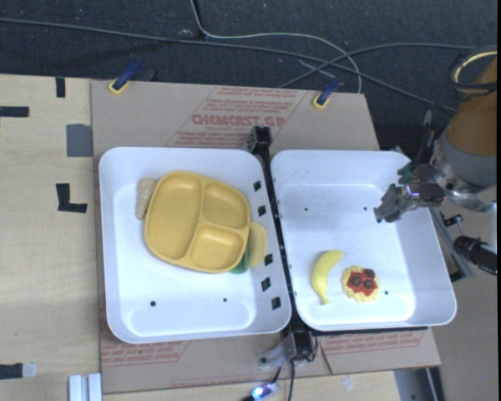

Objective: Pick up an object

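Along the top centre of the frame, the cardboard sheet (234, 115) under the bins has red print on it, something like "CHEMCAST GP", though the smaller lines around it are too blurry to read. Two clips, blue and yellow, pin that cardboard down at its upper corners (125, 77).

The left bin (121, 249) holds a yellow divided tray (197, 220) tilted at an angle, with a tan spongy piece (144, 197) poking out from under its upper left edge, plus a sliver of something green and yellow peeking out at its lower right.

The right bin (417, 299) has a banana (324, 274) in its lower middle, and just beside it to the right a little yellow tart-looking toy with red and dark topping (361, 283). Both lie free on the bin floor.

The gripper (392, 205) hangs over the bin's upper right area, well apart from the banana; honestly can't tell how its fingers are set. Nothing stands between it and the toys. Black cables run across the dark floor up top.
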You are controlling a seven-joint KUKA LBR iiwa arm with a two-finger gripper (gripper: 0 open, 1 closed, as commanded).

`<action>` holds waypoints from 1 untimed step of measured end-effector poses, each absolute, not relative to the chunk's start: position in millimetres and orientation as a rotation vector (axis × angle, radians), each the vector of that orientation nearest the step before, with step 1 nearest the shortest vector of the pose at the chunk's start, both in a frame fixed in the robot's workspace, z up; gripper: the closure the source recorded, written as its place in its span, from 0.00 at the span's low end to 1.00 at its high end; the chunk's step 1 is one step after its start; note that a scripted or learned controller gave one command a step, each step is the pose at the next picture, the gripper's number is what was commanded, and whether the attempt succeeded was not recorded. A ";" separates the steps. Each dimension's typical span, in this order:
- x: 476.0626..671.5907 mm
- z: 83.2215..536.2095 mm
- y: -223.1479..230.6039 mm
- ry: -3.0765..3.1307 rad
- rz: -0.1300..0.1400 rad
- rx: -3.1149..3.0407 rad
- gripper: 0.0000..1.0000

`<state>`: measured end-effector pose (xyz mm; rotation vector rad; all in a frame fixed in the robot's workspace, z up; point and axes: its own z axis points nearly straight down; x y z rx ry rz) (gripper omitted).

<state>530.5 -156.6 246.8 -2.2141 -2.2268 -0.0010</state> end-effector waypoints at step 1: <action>526.5 232.3 -102.7 -2.226 0.002 -2.214 1.00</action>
